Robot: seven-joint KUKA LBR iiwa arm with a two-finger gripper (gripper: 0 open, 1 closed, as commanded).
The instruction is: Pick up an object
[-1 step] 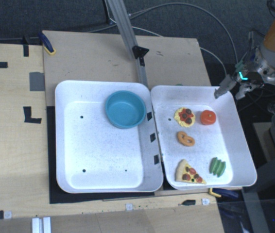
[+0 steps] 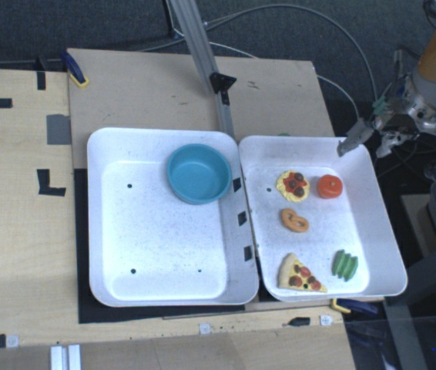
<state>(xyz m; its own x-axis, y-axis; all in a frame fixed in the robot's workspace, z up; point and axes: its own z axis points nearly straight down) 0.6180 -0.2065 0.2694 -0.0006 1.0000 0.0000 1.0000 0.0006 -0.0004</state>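
In the camera view, the gripper is seen at the upper right of the frame, just above the top right corner of the right bin, with nothing between its fingers; the fingers look spread apart, one dark finger reaching toward the bin corner.

Five small things are laid in the right bin: a tomato nearest the gripper, a round pizza just beside it to the left, a pretzel below, a pizza slice at the lower edge and green beans at the lower right. A blue bowl is set in the left bin.

The tomato is judged the easiest pick, being closest and raised. The gripper should be centred over it before descent, clear of the bin wall and the pizza.
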